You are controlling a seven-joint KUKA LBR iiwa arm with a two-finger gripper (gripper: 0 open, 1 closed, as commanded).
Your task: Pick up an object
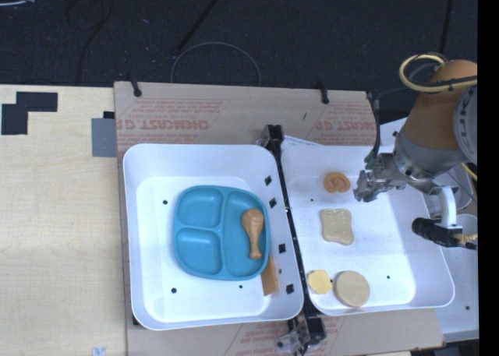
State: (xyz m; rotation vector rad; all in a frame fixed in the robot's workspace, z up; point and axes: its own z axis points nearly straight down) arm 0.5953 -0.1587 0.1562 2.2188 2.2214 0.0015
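The grey arm with its orange band (444, 117) is running off at three o'clock; its dark two-finger gripper (373, 188) is showing too small to read.

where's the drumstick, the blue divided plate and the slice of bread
drumstick (253, 231), camera view, middle of its shaft
blue divided plate (198, 210), camera view, upper left compartment
slice of bread (337, 226), camera view, centre of its top face
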